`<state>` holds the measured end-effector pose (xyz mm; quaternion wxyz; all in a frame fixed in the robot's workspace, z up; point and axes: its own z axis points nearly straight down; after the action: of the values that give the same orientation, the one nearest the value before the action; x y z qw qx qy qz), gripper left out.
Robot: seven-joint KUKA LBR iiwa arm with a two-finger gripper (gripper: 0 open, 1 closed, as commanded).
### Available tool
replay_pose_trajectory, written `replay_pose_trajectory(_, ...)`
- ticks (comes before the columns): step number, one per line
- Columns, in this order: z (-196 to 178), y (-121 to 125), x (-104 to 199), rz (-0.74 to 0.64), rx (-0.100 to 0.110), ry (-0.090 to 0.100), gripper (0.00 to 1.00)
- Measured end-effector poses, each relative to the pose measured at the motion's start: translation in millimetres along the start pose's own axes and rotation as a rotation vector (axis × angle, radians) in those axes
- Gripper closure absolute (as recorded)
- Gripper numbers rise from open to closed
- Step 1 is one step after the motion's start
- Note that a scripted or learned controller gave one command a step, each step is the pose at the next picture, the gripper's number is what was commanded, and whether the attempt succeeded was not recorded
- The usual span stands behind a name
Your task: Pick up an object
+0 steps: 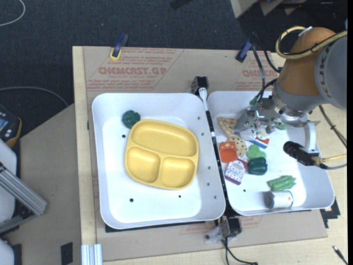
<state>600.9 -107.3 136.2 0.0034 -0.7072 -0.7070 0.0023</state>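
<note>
My gripper (258, 123) hangs low over the back of the right bin (319, 182), under the orange band of the arm. A tan wedge (226, 125) lies just to its left, and a small red, white and blue item (261, 142) lies just in front of it. Further forward are a red piece (228, 151), a speckled cracker (238, 144), a bright green piece (255, 151) and a dark green lump (257, 166). I see nothing held in the gripper.
A pink packet (235, 173), a green pepper (281, 183) and a white can (278, 200) lie toward the right bin's front. The left bin (105, 148) holds a yellow divided plate (161, 153) and a dark green ball (131, 118). A black cable plug (298, 152) hangs beside the arm.
</note>
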Motion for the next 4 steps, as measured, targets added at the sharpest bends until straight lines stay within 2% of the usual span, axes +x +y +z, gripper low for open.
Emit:
replay_pose_trajectory(1,49.9,1.4,-0.2,0.0,-0.008,-0.003,0.0)
replay_pose_trajectory(2,33.0,4.7,-3.1,0.002,-0.022,-0.01,1.0)
replay_pose_trajectory(3,-25.4,-2.8,0.2,-0.001,-0.015,-0.003,1.0)
replay_pose_trajectory(4,-69.6,2.1,0.5,-0.002,-0.015,-0.003,1.0)
